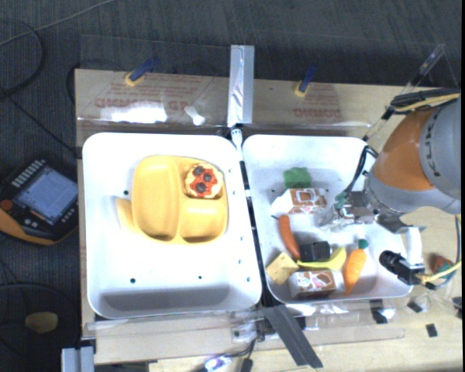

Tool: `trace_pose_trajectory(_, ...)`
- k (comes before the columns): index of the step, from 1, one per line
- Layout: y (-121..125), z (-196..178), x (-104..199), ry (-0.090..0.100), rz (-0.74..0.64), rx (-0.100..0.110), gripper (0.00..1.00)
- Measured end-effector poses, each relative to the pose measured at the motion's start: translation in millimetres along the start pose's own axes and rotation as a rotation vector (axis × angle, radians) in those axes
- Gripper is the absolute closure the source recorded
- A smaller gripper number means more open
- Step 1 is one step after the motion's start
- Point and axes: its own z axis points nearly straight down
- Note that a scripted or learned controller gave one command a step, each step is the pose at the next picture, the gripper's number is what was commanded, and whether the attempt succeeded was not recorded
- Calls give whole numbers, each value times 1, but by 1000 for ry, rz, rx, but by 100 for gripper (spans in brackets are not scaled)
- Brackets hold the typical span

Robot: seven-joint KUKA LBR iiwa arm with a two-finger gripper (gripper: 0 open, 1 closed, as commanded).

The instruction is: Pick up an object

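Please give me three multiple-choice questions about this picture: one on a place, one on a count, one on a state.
1. Where does the yellow tray lie?
A. left bin
B. right bin
C. on the floor

2. How many carrots lie in the right bin?
A. none
B. two
C. five

3. How does the small pizza rest?
A. under the banana
B. between the end effector's fingers
C. in a tray compartment

Answers:
1 A, the tray fills the left bin.
2 B, one carrot beside another.
3 C, it sits in the tray's upper right compartment.

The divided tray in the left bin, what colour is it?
The divided plastic tray is yellow, seen best in the camera view looking down on the bench.
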Motion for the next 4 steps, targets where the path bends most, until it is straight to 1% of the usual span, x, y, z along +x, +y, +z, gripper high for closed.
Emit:
trace_pose_trajectory(1,1,1,1,-1,-1,-2,0)
trace_pose_trajectory(2,62,2,19,-2,-44,-1,0)
trace_pose_trajectory(3,107,4,70,-9,-36,23,0)
trace_pose_trajectory(4,13,1,79,1,-399,0,0)
